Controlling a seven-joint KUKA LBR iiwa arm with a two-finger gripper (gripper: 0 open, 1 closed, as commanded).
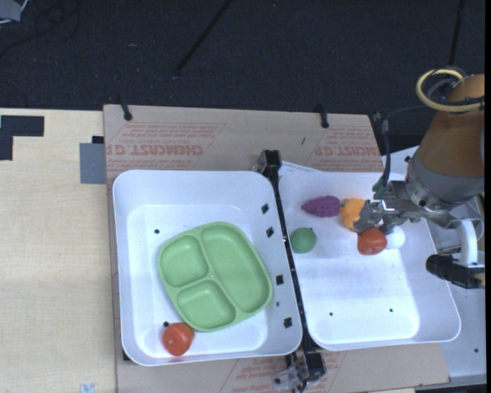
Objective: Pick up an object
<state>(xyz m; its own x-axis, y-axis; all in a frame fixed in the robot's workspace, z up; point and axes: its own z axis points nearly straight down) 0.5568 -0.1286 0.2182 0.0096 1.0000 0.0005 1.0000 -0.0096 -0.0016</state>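
Note:
My gripper (378,223) hangs over the upper right part of the right bin (376,326). A red rounded object (371,241) sits directly under its tip, touching or nearly touching it; whether it is gripped is not clear. An orange object (352,211) lies just left of the gripper, and a purple object (321,206) lies beyond that. A green ball (303,239) rests near the bin's left wall. A small white piece (396,238) shows right of the red object.
The left bin (139,203) holds a green divided plate (214,275) and a red tomato-like object (177,338) at its front left corner. The front half of the right bin floor is bare white.

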